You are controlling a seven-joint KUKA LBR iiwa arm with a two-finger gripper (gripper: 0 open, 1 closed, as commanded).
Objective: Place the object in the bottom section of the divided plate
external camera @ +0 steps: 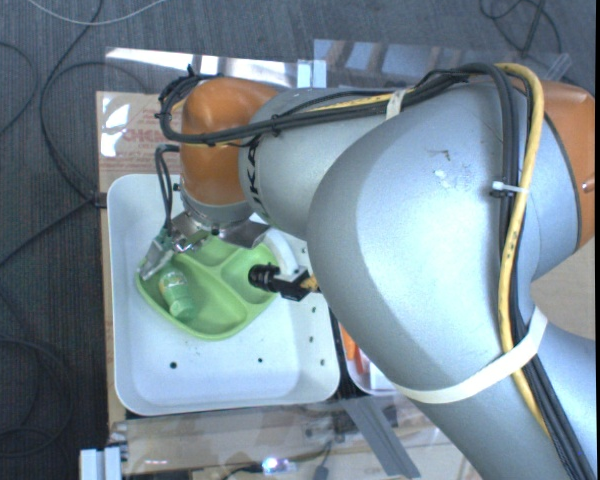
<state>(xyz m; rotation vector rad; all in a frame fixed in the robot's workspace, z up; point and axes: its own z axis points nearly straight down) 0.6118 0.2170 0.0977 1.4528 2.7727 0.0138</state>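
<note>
One hand (170, 251) over the green divided plate (215, 308); grip state unclear, no readable writing.

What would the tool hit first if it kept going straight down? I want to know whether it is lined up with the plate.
Probably the green divided plate in the left white bin: the tool points down over its upper left edge. Depth is unclear.

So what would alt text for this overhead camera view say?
A big grey robot arm reaches from the right over a white bin, its claw low over a green divided plate. A small green object lies on the plate.
</note>
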